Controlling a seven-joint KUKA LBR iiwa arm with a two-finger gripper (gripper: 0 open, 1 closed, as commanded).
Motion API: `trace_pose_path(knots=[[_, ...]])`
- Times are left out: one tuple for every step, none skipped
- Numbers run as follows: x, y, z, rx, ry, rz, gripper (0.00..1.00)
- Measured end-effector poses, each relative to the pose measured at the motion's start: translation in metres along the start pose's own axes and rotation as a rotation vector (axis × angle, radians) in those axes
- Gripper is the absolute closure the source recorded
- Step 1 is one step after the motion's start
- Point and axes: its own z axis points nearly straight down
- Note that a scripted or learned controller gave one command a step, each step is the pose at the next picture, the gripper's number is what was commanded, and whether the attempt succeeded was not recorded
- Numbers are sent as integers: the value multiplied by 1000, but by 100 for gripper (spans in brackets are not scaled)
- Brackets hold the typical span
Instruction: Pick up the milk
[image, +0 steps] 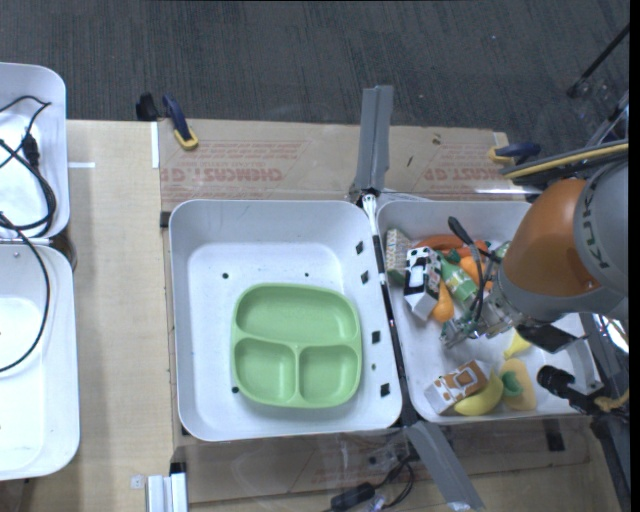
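The milk (420, 272) is a small carton with black and white cow patches. It lies in the upper left part of the right bin (480, 207), among other groceries. My gripper (468, 326) hangs low over the middle of that bin, below and to the right of the milk and apart from it. The grey arm with its orange band (548, 245) reaches in from the right and hides part of the bin's right side. Nothing can be seen held in the gripper.
Beside the milk lie an orange piece (441, 303), a green bottle (462, 284) and a striped packet (397, 247). A brown and white carton (457, 386) and a banana (481, 400) sit at the bin's front. The left bin (200, 300) holds a green divided plate (296, 345).
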Motion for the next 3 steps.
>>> trace_pose_path(knots=[[0, 0, 0, 0, 0, 0, 0], [-24, 31, -29, -1, -1, -65, 0], [-24, 79, 0, 0, 0, 192, 0]])
